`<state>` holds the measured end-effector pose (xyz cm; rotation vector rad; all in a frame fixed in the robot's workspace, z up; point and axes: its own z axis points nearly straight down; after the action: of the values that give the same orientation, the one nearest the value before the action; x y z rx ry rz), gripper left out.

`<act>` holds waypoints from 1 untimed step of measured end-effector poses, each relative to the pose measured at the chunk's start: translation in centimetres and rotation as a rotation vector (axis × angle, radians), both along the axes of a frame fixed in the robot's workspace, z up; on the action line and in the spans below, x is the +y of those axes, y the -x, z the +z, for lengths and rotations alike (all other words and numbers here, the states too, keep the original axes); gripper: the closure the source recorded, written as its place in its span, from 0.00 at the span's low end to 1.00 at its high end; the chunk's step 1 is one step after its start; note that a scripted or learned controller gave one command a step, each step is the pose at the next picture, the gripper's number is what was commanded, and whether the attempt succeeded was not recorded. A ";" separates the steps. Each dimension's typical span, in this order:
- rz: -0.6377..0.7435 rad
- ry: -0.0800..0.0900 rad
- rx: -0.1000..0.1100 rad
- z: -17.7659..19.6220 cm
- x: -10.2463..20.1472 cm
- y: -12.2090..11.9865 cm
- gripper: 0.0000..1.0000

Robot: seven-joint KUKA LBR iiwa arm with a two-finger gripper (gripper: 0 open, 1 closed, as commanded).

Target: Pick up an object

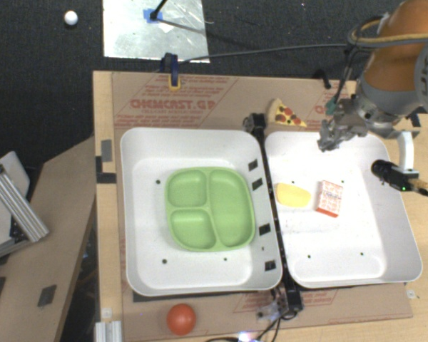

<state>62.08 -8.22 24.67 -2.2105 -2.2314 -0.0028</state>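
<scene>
A: What does the overhead view take in?

B: A tan surface [200,95] carrying two shallow white bins side by side. The left bin [139,191] holds a green divided plate [209,209] with three sections, lying flat near the bin's middle.

A: And the right bin [385,255]?

B: Two small things lie close together a little toward nine o'clock from its middle. One is a flat yellow piece [293,194]. Just beside it, at its three o'clock, is a small red and white box [329,198], tilted slightly. I cannot tell whether they touch.

A: Where is the arm?

B: The grey arm [392,98] with its orange band enters from the two o'clock corner. Its jaws [329,142] hang over the far edge of the right bin, at about twelve o'clock of the yellow piece and the box, and well apart from both.

A: Are the jaws clenched or released?

B: I cannot tell; they are small and blurred. Nothing is visibly held there.

A: Anything outside the bins?

B: A toy pizza slice [286,113] rests on the surface just past the gap between the bins, at twelve o'clock. A round orange-red ball [180,318] sits at six o'clock, below the left bin. A small white ball [71,18] lies on the dark floor at eleven o'clock, near a shiny square sheet [128,20].
</scene>
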 end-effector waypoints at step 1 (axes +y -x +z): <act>0.001 -0.001 0.000 -0.4 6.3 0.0 1.00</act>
<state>62.11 -1.87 24.29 -2.2088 -2.2326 -0.0041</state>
